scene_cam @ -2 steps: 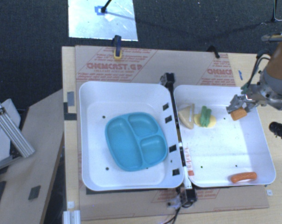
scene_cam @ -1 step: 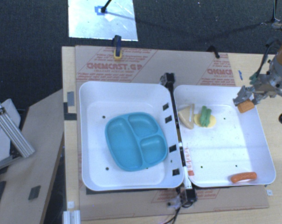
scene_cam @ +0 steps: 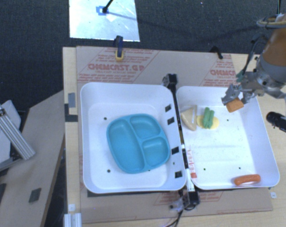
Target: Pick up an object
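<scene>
Two shallow white bins sit side by side on a wooden bench, seen from above at a slant. The left bin (scene_cam: 93, 126) holds a blue divided plate (scene_cam: 138, 142) with three compartments, lying near its middle. The right bin (scene_cam: 254, 141) holds several small things: a pale wedge-shaped piece (scene_cam: 189, 118) at its far left, just beside the divider between the bins; a green object (scene_cam: 207, 117) resting on a yellow one (scene_cam: 212, 123), just right of the wedge; and an orange sausage-shaped piece (scene_cam: 247, 179) alone at the near right edge, well apart from the rest.

The grey arm (scene_cam: 279, 56) with its orange band comes in from the right and hangs over the far right part of the right bin. Its gripper (scene_cam: 235, 100) is clenched around a small orange-brown block (scene_cam: 235, 106) (the block pokes out below the fingertips), held to the right of the green and yellow pair and apart from them. Whether the block is clear of the bin floor cannot be told from this angle.

Beyond the bins, a shiny metal sheet (scene_cam: 104, 13) lies on dark carpet, and a yellow clamp (scene_cam: 119, 50) grips the bench's far edge.
</scene>
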Controlling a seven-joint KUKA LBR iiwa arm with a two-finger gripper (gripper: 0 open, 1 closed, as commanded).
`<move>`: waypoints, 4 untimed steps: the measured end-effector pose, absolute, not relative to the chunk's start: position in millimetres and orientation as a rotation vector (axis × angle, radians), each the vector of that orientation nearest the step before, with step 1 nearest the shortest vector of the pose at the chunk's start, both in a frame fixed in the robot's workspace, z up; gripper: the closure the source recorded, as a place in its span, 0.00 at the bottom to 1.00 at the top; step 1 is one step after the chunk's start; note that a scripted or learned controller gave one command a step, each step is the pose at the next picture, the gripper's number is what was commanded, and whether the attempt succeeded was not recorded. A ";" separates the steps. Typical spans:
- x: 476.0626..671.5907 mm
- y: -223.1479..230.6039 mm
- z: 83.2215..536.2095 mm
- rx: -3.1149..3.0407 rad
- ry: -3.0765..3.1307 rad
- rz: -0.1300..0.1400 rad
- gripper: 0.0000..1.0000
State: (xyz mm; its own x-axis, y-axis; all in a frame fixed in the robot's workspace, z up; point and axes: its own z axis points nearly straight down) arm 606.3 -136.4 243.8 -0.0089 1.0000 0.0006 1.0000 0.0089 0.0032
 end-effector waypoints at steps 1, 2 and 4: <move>626.9 -80.1 241.8 2.208 2.232 0.006 1.00; 630.3 -29.7 229.0 2.211 2.232 0.003 1.00; 649.3 65.5 230.4 2.210 2.231 0.007 1.00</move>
